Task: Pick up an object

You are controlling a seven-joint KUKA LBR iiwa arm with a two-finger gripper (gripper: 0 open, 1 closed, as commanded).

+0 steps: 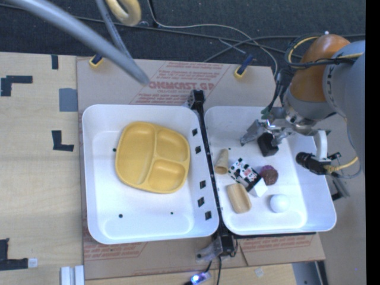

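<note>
gripper over right bin, fingers spread apart, nothing between them. nothing picked yet. objects lie loose below it: dark red ball, white ball, tan block, black-white toy. yellow tray in left bin. descent, grasp, lift all left.

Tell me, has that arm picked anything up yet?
Not yet, it seems. The gripper hangs over the right bin with nothing visible between its fingers. The white ball, dark red piece, black-and-white toy and tan block all lie in that bin. Choosing, closing and lifting remain.
</note>
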